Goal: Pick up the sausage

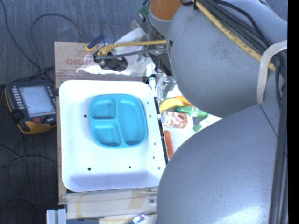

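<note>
The slim reddish-brown sausage (168, 143) is seen in the right white bin, just beside its left wall, long axis running toward the camera. The metal end effector (163, 85) is placed above and beyond it; its state cannot be told.

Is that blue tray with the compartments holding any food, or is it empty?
Empty. The blue tray lies flat in the left white bin, and all three compartments show bare blue.
</note>
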Robot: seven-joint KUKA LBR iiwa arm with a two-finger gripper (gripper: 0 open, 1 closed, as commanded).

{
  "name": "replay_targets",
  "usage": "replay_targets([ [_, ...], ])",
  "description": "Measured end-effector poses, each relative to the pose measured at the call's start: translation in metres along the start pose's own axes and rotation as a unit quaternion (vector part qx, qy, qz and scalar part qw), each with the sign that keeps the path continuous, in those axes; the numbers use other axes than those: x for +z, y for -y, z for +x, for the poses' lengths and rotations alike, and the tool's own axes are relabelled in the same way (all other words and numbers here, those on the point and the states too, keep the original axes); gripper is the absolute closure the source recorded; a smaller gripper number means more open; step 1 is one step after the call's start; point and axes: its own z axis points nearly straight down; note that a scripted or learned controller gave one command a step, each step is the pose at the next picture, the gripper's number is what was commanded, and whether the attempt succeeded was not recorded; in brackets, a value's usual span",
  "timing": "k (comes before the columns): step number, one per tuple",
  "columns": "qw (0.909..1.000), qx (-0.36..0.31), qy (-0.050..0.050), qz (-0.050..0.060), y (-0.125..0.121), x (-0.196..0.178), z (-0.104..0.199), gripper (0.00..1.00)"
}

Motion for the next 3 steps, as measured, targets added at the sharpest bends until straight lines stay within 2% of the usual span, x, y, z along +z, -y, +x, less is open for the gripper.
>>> replay_targets([
  [1, 1.0, -0.002, 0.002, -0.002, 0.0009, -0.0082, 0.0001, 1.0],
  [2, 1.0, -0.002, 0.003, -0.002, 0.001, -0.0081, 0.0001, 0.0],
  [3, 1.0, -0.005, 0.005, -0.004, 0.0016, -0.016, 0.0003, 1.0],
])
